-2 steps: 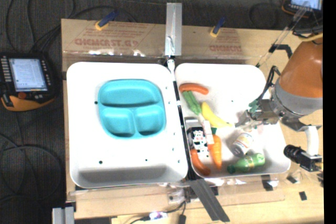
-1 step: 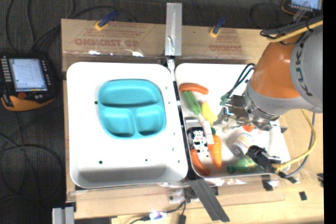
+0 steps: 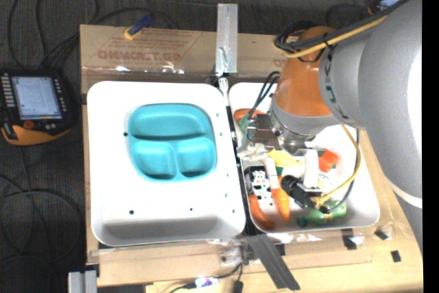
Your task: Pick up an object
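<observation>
From the fixed camera above the worktop, the grey arm with its orange band reaches in from the right and bends down over the right bin. The gripper sits low inside that bin, in among a clutter of small objects, and the wrist and cabling cover most of it. Whether the fingers stand wide, narrow or around something cannot be told from this angle; nothing can be seen held between them.

The objects for picking lie packed close around the gripper. An orange carrot-like piece lies just below it, and another orange piece rests beside that, toward the bin's left wall. A green piece lies below and to the right of the gripper, near the bin's lower rim. A yellow item shows right against the gripper body. A red-orange piece lies just to its right. Which of these the gripper touches cannot be made out.

Well to the left of the gripper, the left bin carries a turquoise divided tray, lying flat near its centre. Farther left still, off the worktop, a handheld control pendant rests on the dark floor.
</observation>
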Controlling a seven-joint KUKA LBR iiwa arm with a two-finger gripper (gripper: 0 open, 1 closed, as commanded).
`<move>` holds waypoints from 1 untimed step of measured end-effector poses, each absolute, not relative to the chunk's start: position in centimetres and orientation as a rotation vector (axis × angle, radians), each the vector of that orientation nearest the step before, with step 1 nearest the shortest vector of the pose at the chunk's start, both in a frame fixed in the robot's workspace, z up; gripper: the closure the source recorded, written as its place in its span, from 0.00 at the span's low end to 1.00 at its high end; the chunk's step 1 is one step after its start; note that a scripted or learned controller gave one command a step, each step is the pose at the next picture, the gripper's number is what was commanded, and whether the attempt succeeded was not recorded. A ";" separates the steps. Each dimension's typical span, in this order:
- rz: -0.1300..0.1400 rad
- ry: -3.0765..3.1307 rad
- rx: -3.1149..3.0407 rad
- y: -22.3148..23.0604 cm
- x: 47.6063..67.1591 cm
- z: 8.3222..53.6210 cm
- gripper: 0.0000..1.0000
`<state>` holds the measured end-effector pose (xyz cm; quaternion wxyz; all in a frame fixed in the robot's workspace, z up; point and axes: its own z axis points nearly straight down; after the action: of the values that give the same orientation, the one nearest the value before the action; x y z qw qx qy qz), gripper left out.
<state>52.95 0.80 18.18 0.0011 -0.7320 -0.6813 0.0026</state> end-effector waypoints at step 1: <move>0.010 -1.978 -2.441 3.8 48.3 25.5 1.00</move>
<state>48.32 3.82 25.53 -0.0001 -0.7769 -0.6296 0.0031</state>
